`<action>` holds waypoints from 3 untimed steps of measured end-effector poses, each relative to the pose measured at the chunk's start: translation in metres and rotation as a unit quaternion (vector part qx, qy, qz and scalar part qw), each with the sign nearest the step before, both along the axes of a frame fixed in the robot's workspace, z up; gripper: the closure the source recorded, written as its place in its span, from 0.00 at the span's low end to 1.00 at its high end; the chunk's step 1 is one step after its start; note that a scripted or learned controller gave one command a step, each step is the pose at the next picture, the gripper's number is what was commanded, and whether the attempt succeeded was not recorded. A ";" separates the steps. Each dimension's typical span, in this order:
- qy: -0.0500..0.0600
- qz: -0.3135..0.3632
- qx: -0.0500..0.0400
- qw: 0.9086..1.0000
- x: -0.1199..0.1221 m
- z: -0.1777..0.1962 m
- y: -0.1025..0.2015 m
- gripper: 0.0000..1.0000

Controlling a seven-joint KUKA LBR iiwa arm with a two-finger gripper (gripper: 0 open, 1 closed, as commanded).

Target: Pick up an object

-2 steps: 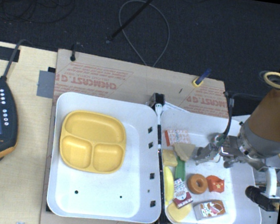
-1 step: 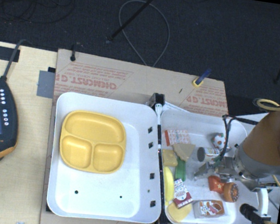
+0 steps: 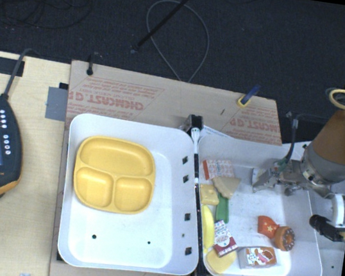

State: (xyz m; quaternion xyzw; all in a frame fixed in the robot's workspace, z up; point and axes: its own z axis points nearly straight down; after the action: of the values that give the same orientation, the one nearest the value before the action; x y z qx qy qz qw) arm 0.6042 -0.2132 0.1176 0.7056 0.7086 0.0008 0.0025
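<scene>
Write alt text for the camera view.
A grey and orange robot arm reaches from the right over the right white bin, which holds small toy foods and packets, its pincer near the far side. The left white bin holds a yellow divided plate.

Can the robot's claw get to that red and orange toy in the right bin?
Probably yes. The claw hangs in the right bin, and the red and orange toy lies on bare floor just below it in the view, with nothing piled on top.
</scene>
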 end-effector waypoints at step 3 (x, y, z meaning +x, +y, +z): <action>0.002 -0.004 0.001 1.000 -0.078 -0.029 0.019 0.00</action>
State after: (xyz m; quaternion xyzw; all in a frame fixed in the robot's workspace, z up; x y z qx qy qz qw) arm 0.5261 -0.1939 0.0885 0.7087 0.7055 0.0001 -0.0003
